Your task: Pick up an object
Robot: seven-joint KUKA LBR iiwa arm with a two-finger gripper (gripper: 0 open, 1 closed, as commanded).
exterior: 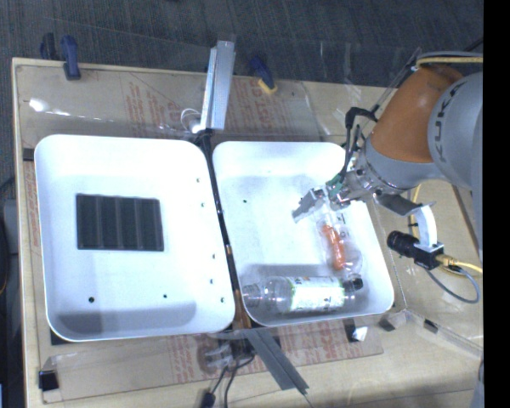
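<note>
My grey arm with its orange band (425,134) reaches in from the right, wrist bent down over the right shallow white bin (263,228). A clear plastic bottle (302,295) lies lower right. An orange-tinted wrapped tube (336,245) lies just below my jaws (319,201), whose spread I cannot tell.

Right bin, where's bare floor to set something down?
Right bin: bare along its left wall and far-left corner. Crowded along the near wall, where the bottle lies, and at right, with the orange item and gripper.
</note>
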